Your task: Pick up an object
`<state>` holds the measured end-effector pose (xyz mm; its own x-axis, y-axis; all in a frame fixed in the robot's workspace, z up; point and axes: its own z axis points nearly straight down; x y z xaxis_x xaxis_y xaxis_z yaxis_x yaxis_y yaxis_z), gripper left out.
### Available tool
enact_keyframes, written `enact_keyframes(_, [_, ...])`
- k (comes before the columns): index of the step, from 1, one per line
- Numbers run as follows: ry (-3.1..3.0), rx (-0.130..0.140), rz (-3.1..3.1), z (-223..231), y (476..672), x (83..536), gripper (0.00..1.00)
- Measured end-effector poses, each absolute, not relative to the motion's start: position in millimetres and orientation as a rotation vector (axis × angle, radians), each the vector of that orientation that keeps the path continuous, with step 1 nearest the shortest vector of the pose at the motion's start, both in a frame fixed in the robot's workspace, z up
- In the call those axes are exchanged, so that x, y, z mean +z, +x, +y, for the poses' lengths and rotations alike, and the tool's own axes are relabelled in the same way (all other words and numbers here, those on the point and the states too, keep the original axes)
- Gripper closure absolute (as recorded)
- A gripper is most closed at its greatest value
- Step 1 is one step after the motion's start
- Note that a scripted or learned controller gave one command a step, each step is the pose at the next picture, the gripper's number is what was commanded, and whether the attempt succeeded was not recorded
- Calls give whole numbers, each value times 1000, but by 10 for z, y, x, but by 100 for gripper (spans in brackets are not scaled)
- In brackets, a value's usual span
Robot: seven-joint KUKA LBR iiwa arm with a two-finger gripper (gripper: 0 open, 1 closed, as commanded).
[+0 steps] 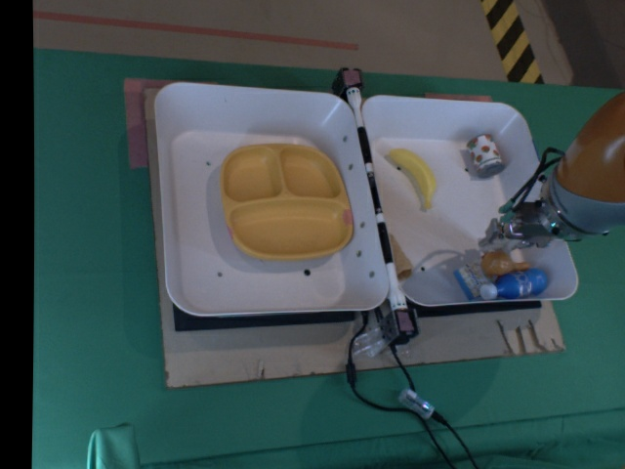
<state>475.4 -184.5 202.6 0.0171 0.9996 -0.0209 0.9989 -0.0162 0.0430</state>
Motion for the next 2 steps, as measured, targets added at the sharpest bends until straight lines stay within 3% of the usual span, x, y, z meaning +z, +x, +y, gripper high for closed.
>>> enact_keyframes(1, [2220, 5, 2205, -1630, 4929, 3434, 100])
enact_keyframes(2, [2219, 8, 2205, -1333, 5441, 1898, 100])
